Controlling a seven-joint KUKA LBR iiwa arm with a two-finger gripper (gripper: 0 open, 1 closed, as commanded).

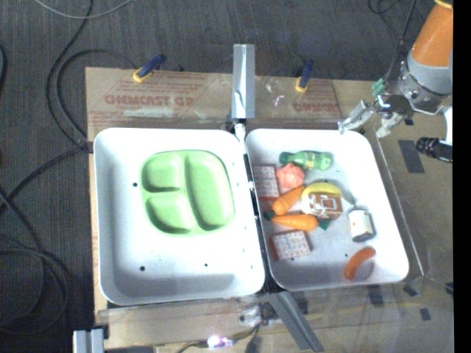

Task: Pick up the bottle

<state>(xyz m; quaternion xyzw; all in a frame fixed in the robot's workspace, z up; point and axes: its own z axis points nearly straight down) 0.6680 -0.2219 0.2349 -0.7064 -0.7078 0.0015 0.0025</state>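
Bottle [306, 159], green with a yellowish band near its right end, lies on its side near the far wall of the right bin [383, 197], well clear of the arm. Just in front of it and to the left sits a small pink toy [291, 175], and left of that a patterned square block [265, 181] rests close to the bin's left wall. Two orange carrots fill the middle: one [286, 199] slants up toward the pink toy, the other [296, 221] lies nearly level below it. A yellow banana [324, 190] curves over a brown-and-white box [329, 207] beside the carrots. Another patterned block [291, 245] lies nearer the front, a small white can [360, 223] stands toward the right wall, and an orange sausage-shaped piece [359, 262] lies in the front right corner.

The left bin [118, 256] holds a green divided tray [188, 191], set a little toward the far side.

The arm [434, 39] comes in at the upper right, its orange band above the grey wrist. The gripper [372, 116] hangs over the bench just beyond the right bin's far right corner, outside the rim and apart from every object. Its jaws stand spread apart, with nothing between them.

Two clamps, one [149, 68] blue and yellow at the left and one [304, 75] at the right, grip the far edge of the brown board [176, 98] beneath the bins, and a metal bar [243, 87] rises between the bins.
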